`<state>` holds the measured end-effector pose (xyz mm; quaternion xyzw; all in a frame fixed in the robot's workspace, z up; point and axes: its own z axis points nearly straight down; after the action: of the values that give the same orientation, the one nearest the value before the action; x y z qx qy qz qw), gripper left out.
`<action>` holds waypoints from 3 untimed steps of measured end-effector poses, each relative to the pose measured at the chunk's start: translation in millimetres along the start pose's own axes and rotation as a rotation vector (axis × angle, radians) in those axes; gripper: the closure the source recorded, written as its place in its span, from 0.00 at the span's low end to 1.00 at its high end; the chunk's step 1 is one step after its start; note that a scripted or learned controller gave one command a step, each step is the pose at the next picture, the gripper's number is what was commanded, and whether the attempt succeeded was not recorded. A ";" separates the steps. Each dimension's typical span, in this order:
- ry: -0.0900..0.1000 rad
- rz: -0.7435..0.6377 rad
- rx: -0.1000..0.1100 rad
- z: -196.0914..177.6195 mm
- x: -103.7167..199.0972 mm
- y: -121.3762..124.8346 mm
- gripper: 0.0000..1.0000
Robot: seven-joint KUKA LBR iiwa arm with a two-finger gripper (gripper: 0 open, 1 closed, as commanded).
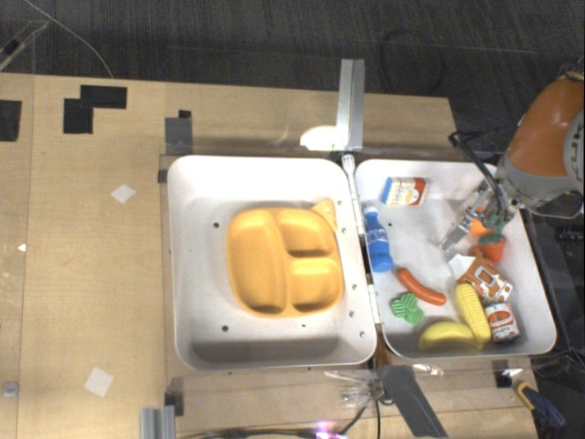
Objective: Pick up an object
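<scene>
Two white bins on bench [82, 273], left bin [196, 337] with one yellow divided tray [279, 262], right bin [539, 323] with one milk carton [403, 191], one blue bottle [376, 239], one hot dog [420, 285], one broccoli [408, 307], one banana [446, 334], one corn cob [473, 310], one can [502, 321], one snack packet [488, 280], one carrot [492, 243] just beside jaws of gripper [468, 222], jaws state cannot tell.

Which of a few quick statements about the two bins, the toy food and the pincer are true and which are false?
1. The yellow divided tray lies in the left bin. True.
2. The blue bottle lies in the left bin. False: it lies in the right bin, along its left wall.
3. The pincer is over the right bin. True.
4. The banana sits on the yellow tray. False: it lies near the right bin's front edge, beside the corn cob.
5. The sausage lies in the right bin. True.
</scene>
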<state>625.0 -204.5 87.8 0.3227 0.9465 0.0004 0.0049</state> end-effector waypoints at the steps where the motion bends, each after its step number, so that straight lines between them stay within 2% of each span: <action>1: -0.002 -0.162 -0.002 -2.9 73.4 -58.1 0.00; 2: 0.002 -0.162 0.000 -8.7 102.7 -38.7 0.00; 3: -0.001 0.069 -0.005 -2.1 76.2 53.3 0.00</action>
<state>597.2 -115.8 89.4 0.3550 0.9348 0.0028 0.0062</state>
